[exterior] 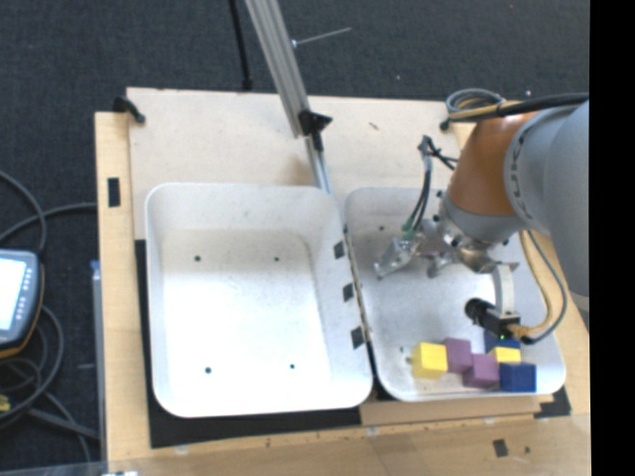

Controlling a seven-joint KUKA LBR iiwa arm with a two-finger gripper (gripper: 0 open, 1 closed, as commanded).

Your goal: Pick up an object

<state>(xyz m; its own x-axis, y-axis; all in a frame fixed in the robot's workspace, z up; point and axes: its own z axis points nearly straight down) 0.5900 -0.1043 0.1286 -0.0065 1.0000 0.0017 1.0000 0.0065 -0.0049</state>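
Note:
In the right bin [392,206], several blocks cluster at the front edge: a yellow block [430,359], two purple blocks [458,350] [483,370], and a blue block [517,377] with a small yellow piece [507,355] behind it. My gripper [395,257] hangs over the bin's back left part, close to the wall shared with the left bin. It is well apart from the blocks, which lie to its front right. I see nothing held in it.
The left bin [169,266] lies beside the right one, and black clips [349,291] sit along their shared wall. A slanted metal pole [283,58] rises behind the bins. Cables and a black connector [483,313] trail from the wrist above the blocks.

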